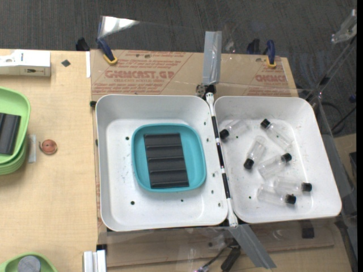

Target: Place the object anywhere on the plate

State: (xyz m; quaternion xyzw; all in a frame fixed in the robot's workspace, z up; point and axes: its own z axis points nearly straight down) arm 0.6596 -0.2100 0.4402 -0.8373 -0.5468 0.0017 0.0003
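Clear, black-capped vials (271,166) lie loose in the right bin (317,130), right of the teal plate (138,152). The nearest vial (278,196) is right and forward of the plate, the farthest (271,127) right and behind. They are probably light, stiff, slick and apt to roll; grasp one across mid-body.

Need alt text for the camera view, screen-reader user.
Two shallow white bins sit side by side on a bench: the left bin holds a teal plate with a dark ribbed insert, the right bin holds several clear vials with black caps, scattered.
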